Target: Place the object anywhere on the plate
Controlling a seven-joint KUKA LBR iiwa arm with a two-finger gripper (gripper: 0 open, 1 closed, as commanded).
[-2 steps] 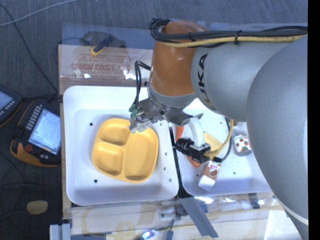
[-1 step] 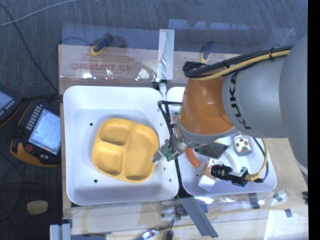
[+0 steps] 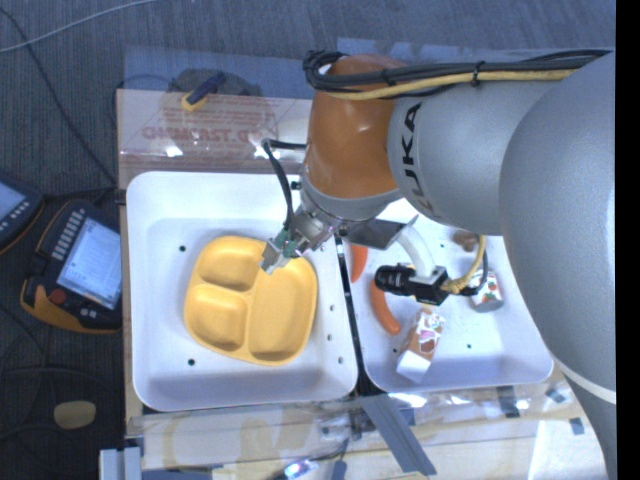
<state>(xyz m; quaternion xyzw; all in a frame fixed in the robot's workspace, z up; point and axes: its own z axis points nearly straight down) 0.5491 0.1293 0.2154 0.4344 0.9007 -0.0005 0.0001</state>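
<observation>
Camera view, taken from its left side across: a handheld control pad (image 3: pixel 85 268) lies on the floor beside the table. Next comes the left bin (image 3: pixel 150 368), and in it the yellow plate (image 3: pixel 250 308), with three compartments, all of them bare. So the task reads as unfinished, since nothing rests on the plate.

Over the plate's upper right rim the arm (image 3: pixel 350 158) holds its jaws close above the yellow surface. At their tip sits a small greenish bit (image 3: pixel 284 244) (too small to say whether it is the object or part of the tool). Whether the jaws are wide, narrow or closed on something I cannot tell. If that bit is the object, it sits right at the jaws and above the plate's edge. In that case only the release would be left. I judge that likely, though unproven.

Further right, the right bin (image 3: pixel 520 368) holds:
- an orange stick (image 3: pixel 357 260) just past the divide;
- a second orange stick (image 3: pixel 385 313) below it;
- a small carton (image 3: pixel 420 340);
- a crumpled wrapper (image 3: pixel 487 290), well apart from the jaws.
</observation>
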